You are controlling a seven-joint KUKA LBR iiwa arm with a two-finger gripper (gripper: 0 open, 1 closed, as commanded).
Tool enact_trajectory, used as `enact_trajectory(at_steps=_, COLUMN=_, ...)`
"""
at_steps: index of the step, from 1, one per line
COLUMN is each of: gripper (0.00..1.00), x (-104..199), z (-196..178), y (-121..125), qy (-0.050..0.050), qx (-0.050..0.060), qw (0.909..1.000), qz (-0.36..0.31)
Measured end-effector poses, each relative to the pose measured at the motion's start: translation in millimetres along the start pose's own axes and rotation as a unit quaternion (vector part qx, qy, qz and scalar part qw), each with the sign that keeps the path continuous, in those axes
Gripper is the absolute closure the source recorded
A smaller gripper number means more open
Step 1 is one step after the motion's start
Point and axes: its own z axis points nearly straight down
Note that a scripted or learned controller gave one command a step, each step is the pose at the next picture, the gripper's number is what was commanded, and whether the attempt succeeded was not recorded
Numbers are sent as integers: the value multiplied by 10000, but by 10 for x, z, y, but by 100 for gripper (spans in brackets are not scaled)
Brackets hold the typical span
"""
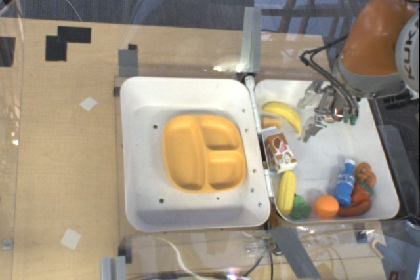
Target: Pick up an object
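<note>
The curved yellow plastic banana (283,114) lies in the right white bin (387,206), near its left wall, long axis from ten to four o'clock. The gripper (315,116) hangs just beside it at three o'clock, fingers apart and holding nothing.

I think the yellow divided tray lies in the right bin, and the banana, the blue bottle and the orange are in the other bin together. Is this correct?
Not quite. The camera view shows the yellow divided tray in the left bin. The banana, the blue bottle and the orange are indeed together in the other bin, which is the right bin.
</note>
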Motion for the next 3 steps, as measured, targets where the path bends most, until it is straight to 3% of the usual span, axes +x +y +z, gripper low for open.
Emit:
enact_trajectory(at_steps=1, gripper=0, x=25, z=721, y=14, qy=-3, qx=0, qw=9991, qz=-425)
enact_trajectory(at_steps=2, gripper=0, x=-414, z=405, y=348, qy=-59, qx=-10, qw=10000, qz=-26)
enact_trajectory(at_steps=3, gripper=100, x=-439, z=274, y=355, qy=-104, qx=-14, qw=9999, qz=-44)
